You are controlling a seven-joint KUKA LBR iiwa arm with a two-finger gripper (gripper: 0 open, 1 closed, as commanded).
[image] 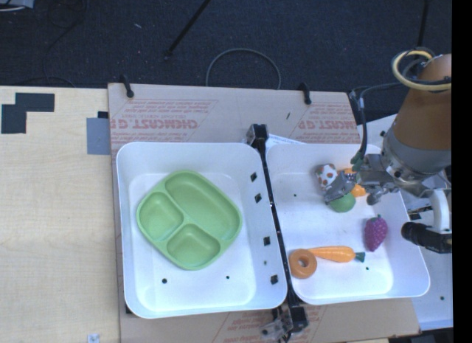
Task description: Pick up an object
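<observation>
Objects for picking sit in the right bin (402,279): a green round toy (342,203), a small white-and-orange toy (326,175), a purple grape bunch (375,232), a carrot (333,254) and an orange ring (302,263).

Camera view:
- Arm enters from 3 o'clock; end effector (345,186) is low over the upper middle of the right bin.
- Its tip sits directly on or against the green round toy, with the white-and-orange toy just beside it toward 10 o'clock.
- Whether it is open, closed or gripping cannot be told; the tip is a blurred grey cluster and no object is clearly seen held.
- Grape bunch lies toward 5 o'clock of the tip, apart from it. Carrot and ring touch each other near the bin's 6 o'clock edge.
- Left bin (129,186) holds a green divided plate (189,217), well apart from the arm.

Risks, as judged:
- Round toy likely rolls or squirts sideways if contact is off-centre; result would be an empty close.
- Two toys crowded at the tip: it could catch both, or nudge the neighbour away and disturb the target.
- Descending too far would press the toy against the bin floor.
- Hoses beside the wrist at 3 o'clock could snag on lift.
</observation>
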